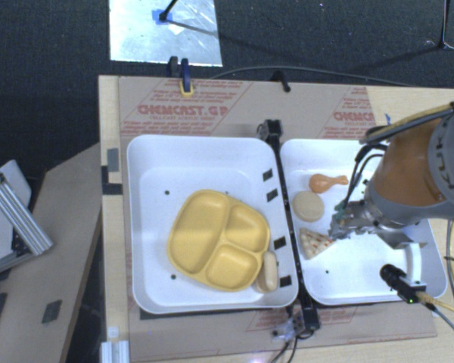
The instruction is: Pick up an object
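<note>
While pincer (pixel 339 227) hangs just beside tan speckled pizza wedge (pixel 315 242), finger state unclear.

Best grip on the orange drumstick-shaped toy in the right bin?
Take the drumstick toy across its narrow shaft, probably from straight above. It lies flat with the fat end to the left and the thin end pointing right, so the shaft gives the narrowest span. The round beige piece sits close below the fat end, leaving less room there. The end effector is lower, near the pizza slice.
</note>
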### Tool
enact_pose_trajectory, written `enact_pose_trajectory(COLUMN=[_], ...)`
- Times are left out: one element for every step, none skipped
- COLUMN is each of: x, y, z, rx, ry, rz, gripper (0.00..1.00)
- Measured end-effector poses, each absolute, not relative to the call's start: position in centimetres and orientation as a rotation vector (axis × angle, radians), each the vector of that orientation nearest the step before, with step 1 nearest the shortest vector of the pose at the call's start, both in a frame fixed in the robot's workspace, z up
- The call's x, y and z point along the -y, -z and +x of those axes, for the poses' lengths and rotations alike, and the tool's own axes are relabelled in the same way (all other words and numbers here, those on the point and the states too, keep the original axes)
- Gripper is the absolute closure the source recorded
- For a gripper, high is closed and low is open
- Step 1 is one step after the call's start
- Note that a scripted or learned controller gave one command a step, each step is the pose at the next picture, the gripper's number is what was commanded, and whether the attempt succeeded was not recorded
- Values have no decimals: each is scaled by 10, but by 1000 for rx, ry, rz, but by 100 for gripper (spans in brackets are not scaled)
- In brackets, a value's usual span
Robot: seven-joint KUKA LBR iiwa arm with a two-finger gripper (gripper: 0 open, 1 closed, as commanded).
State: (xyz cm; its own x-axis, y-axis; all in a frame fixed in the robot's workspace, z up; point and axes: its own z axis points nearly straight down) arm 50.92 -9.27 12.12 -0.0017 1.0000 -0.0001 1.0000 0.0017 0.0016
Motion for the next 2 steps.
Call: enact_pose_trajectory(x=[85, 78], y=[-176, -228], z=[518, 513], rx=[-2223, -2223], ry=[-7, -7], rz=[2212, 2212], gripper=[100, 100])
